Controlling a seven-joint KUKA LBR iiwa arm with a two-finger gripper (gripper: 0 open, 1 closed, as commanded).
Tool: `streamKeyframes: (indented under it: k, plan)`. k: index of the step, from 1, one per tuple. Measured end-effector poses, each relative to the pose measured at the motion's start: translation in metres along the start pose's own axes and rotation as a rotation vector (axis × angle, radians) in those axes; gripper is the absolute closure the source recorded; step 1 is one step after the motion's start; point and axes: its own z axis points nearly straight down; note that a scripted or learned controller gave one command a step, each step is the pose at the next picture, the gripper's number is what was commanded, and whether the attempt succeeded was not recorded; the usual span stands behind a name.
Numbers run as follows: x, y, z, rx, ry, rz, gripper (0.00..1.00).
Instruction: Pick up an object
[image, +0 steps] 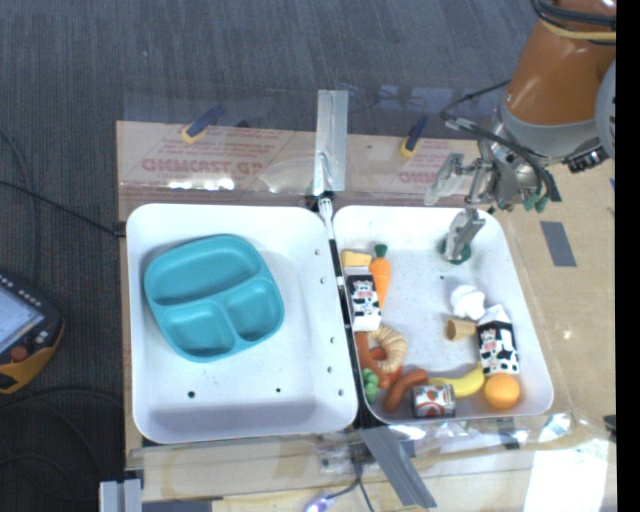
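My gripper hangs over the bare back part of the right bin, its fingers drawn together into one narrow grey shape with nothing between them. The toy items lie nearer the front: a carrot and a cow-patterned carton by the left wall, and a white lump and a small cone just in front of the gripper. A second cow carton, an orange, a banana, a can and a sausage crowd the front.
A teal divided plate lies in the left bin. A raised divider separates the two bins. The arm's orange band is over the bench's back right. A handheld device lies far left on the floor.
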Motion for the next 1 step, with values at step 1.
streamKeyframes:
  k: [1]
  plan:
    - [0.0053,0.0725,0.0856,-0.002,0.001,-0.12,0.0]
